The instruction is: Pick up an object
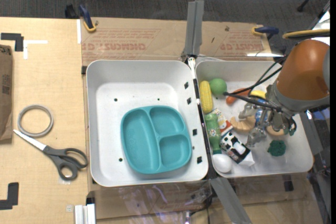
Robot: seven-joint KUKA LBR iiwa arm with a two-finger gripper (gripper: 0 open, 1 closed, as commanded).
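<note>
**The arm reaches into the toy bin**

There are two white bins side by side on the worktop (42, 60). The left bin (102, 86) is in the middle of the frame. A teal plate (156, 139) with three parts lies flat in it.

The right bin (302, 162) is on the right side of the frame. It has lots of small toys in it. A yellow corn cob (206, 96) lies along its left wall. A green ball (218, 86) sits just beside the corn, near the top of the bin. A white egg (222, 163) lies in the lower left corner. A black and white toy (233, 145) is just above the egg. A small dark green thing (276, 148) sits near the lower right of the bin.

The grey arm with its orange band (306, 72) comes in from the right. The gripper (265, 124) is down low in the right bin, in among the toys. It is hard to see the fingers there, so I cannot tell if they are open or closed, or if they have a toy.

At the far left of the frame, a roll of tape (35, 119) and a pair of scissors (52, 153) lie on the worktop.
</note>
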